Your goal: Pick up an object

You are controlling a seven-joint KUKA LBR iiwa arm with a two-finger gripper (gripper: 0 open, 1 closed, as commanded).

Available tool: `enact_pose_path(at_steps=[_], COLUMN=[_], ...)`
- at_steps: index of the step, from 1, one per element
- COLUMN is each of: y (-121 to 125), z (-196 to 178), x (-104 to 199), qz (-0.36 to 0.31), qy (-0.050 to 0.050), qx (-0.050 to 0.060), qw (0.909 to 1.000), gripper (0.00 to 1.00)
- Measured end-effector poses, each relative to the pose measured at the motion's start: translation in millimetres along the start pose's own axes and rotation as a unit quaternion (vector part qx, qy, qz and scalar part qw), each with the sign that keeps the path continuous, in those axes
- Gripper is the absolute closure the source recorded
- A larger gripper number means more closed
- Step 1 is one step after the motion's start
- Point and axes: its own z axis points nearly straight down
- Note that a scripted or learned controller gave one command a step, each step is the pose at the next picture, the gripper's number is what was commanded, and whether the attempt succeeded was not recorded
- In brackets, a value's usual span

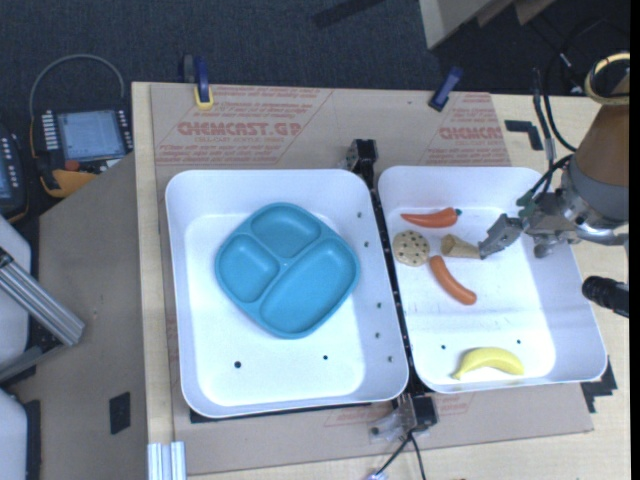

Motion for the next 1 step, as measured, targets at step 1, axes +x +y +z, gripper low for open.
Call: enact_pose_path(at_steps=[1], y=[2.3], z=[-4.0], x=[0.0], qz=[-0.001], qy=[-0.001], qx=[-0.004], qw=[1.0], gripper=[0.0])
